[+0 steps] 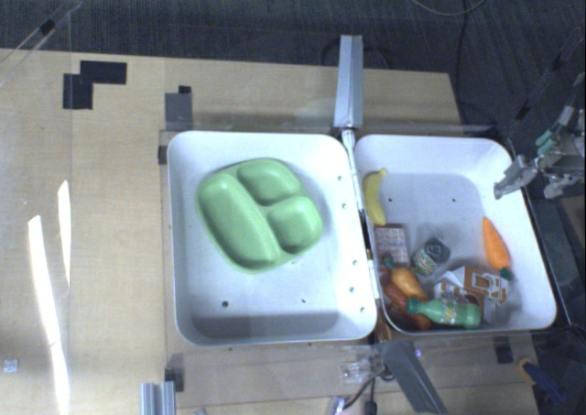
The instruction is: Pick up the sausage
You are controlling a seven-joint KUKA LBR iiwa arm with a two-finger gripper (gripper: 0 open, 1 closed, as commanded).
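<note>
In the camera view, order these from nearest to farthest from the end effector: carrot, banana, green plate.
From the end effector:
1. Carrot, right bin, near its right wall.
2. Banana, right bin, along its left wall.
3. Green plate, left bin.

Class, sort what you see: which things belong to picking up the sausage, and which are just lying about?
Belong to the job:
sausage, seemingly the reddish-brown piece
tool
right bin

Just lying about:
banana
carrot
can
green bottle
green divided plate
</note>
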